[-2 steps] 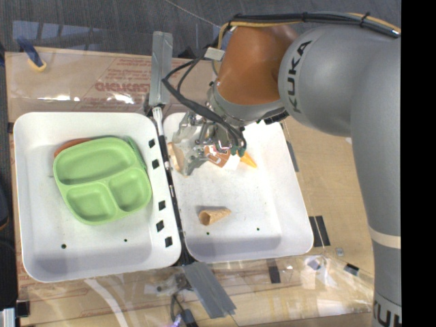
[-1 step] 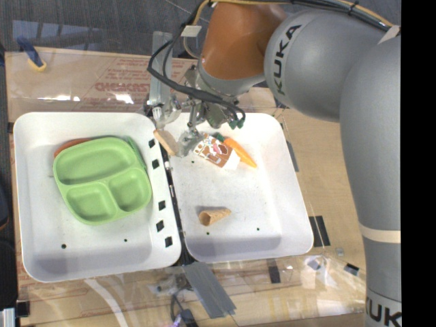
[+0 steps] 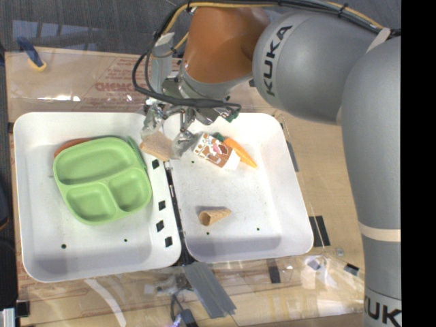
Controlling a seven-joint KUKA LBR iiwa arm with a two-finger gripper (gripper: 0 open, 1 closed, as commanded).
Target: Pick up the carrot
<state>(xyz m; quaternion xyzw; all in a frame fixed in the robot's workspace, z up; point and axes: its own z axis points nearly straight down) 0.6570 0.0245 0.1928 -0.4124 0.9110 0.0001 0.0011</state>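
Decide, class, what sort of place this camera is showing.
Probably a robotics lab bench: a KUKA arm reaches over two white bins holding toy food such as a carrot and a green divided plate.

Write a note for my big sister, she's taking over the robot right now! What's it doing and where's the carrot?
Gripper: hangs low over the seam between the two bins, above a tan bread slice; nothing is visibly between its fingers.
Carrot: lies in the right bin, near its back edge, touching a small chocolate milk bottle on its left.
Also there: an ice cream cone nearer the front of the right bin; a green divided tray in the left bin.
Done: nothing yet, the carrot is not picked up.
Left: move right to the carrot, grasp it, lift.
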